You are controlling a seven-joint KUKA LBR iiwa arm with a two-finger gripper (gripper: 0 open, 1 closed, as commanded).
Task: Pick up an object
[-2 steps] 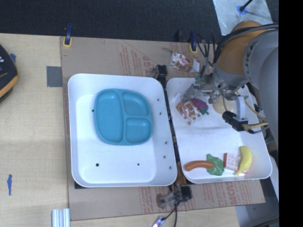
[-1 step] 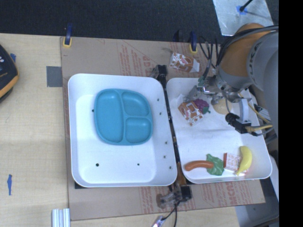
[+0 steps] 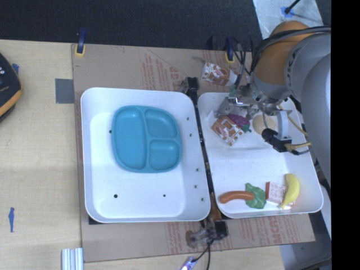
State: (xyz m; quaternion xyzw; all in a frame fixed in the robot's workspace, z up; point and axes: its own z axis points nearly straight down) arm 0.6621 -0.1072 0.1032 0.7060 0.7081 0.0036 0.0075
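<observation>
My gripper (image 3: 236,107) hangs low over the far left part of the right bin (image 3: 253,162). Just below it lies a brown and white patterned packet (image 3: 226,130), with a purple item (image 3: 241,119) beside it, partly under the gripper. Whether the gripper touches either one I cannot tell. A pale round item (image 3: 263,122) sits to the right, half hidden by the wrist. Along the bin's near side lie a sausage (image 3: 232,196), a green item (image 3: 256,196), a red and white packet (image 3: 275,192) and a banana (image 3: 291,189).
The left bin (image 3: 95,151) holds a blue divided plate (image 3: 147,138). Another patterned packet (image 3: 215,73) lies on the cardboard beyond the right bin. The grey arm (image 3: 309,89) covers the right bin's far right corner.
</observation>
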